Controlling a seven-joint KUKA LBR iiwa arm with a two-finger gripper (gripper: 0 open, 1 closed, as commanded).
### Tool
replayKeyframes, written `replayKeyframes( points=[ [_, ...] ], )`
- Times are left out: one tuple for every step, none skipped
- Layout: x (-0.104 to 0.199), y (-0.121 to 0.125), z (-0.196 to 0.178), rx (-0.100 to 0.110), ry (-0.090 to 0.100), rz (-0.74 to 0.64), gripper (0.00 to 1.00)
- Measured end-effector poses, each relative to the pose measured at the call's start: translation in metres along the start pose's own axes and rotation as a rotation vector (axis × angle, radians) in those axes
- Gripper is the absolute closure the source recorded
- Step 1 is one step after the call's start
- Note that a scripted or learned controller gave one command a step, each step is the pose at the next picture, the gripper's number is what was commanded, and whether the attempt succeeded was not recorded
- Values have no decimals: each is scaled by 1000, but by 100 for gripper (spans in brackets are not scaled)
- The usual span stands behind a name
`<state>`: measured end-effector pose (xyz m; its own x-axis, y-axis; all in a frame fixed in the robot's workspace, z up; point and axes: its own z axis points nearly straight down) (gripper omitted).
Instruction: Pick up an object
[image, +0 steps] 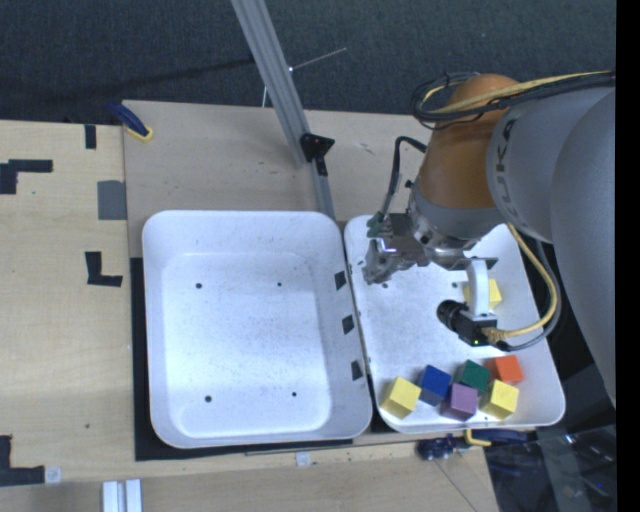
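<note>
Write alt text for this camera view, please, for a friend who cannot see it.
A grey robot arm with an orange band hangs its end effector over the upper left of the right shallow white bin. Small coloured cubes cluster at that bin's near edge. The left shallow white bin lies beside it.

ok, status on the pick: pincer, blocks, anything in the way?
Pincer low over right white bin, far-left corner, nothing seen held. Small coloured cube blocks clustered at the bin's near edge, apart from it. Bare floor between them.
</note>
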<state>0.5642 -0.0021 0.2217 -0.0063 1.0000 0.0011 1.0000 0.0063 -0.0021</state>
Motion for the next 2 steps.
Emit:
replayKeyframes(
  points=[
    [47, 27, 3, -2, 0, 0, 100],
    [95, 44, 7, -1, 0, 0, 100]
  ],
)
